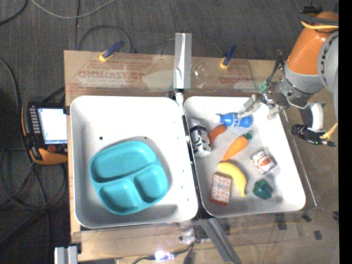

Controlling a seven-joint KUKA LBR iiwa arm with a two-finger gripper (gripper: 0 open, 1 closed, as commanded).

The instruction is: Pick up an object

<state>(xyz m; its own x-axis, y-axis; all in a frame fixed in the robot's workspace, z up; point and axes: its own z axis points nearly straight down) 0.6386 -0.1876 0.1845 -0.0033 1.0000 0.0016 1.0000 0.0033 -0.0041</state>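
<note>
Objects crowded in right bin: can, cracker box, banana, carrot, blue bottle. Gripper just beside bottle at far rim; finger state impossible to tell. Risk: bottle rolling away, or neighbouring carrot pushed aside.

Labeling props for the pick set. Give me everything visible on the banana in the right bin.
The banana is a yellow, curved toy, smooth and plastic-looking, lying flat on the floor of the right bin, toward its front. Its upper end points toward the carrot and looks to meet the carrot's tip. Its lower end sits beside the small printed box, close or touching. The gripper is well away from it, near the bin's far edge.
</note>
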